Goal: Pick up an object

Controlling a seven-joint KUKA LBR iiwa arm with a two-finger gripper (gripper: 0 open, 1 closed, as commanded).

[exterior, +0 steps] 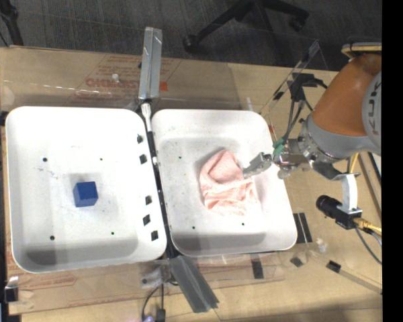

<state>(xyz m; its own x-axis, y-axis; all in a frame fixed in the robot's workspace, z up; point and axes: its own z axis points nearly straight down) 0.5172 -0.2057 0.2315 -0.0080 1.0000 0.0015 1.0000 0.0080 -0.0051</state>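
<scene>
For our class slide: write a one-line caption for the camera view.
Tool at the pink cloth in the right bin; blue cube in the left bin.

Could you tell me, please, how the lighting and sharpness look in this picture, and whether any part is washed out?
Camera view: even overhead light; the left bin and right bin are bright, nearly washed out; the blue cube and pink cloth cast only soft shadows; the gripper looks slightly soft.
</scene>
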